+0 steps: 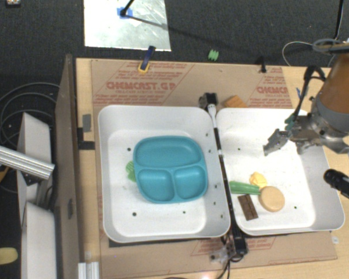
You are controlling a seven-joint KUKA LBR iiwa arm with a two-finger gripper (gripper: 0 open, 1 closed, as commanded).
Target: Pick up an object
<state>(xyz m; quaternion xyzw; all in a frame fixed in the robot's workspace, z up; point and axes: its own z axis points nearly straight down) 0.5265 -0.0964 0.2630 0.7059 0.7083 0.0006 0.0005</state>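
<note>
In the right bin (pixel 314 214) lie a yellow piece (pixel 257 179), a round tan disc (pixel 273 199), a green stick (pixel 243 187) and a brown bar (pixel 248 206), clustered near the front left. My gripper (pixel 288 143) hangs above the bin's middle, up and to the right of that cluster. Its fingers stand apart, open, with nothing between them. The grey arm with its orange band (pixel 342 86) comes in from the right.
The left bin (pixel 113 156) holds a blue divided tray (pixel 170 168) with a green item (pixel 130 170) peeking out at its left side. A dark divider rail (pixel 219 156) runs between the bins. A tan block (pixel 235 102) sits behind them.
</note>
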